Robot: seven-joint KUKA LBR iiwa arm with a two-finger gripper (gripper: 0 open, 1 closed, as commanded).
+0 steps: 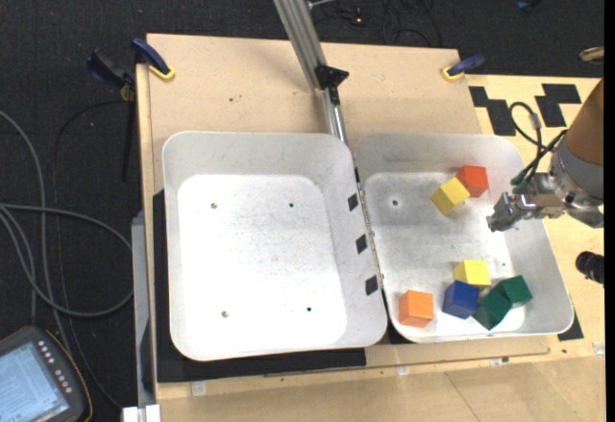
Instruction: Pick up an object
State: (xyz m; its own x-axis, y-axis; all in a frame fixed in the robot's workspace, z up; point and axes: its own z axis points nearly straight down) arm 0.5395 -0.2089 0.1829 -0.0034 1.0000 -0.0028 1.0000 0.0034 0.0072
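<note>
A pale wooden tabletop (250, 93) stands on dark carpet, with loose cables trailing on the floor at the left and top. Blue-and-yellow clamps (154, 60) grip its far corners. Two shallow white bins sit side by side on it: the left bin (187, 218) and the right bin (404, 237). A slanted metal pole (293, 12) comes down from the top and ends near the seam between them. A screen corner (29, 382) shows at the bottom left.

The arm enters from the right, and the hand (504, 214) hangs over the right side of the right bin. How far it is open cannot be told at this size; no block shows between its fingers.

The blocks all lie in the right bin. A red-orange block (472, 180) and a yellow block (449, 196) touch near the far side, just left of the hand. Toward the near edge lie an orange block (416, 308), a blue block (461, 299), a second yellow block (473, 272) just behind the blue one, and two green blocks (504, 299) packed close beside them.
</note>
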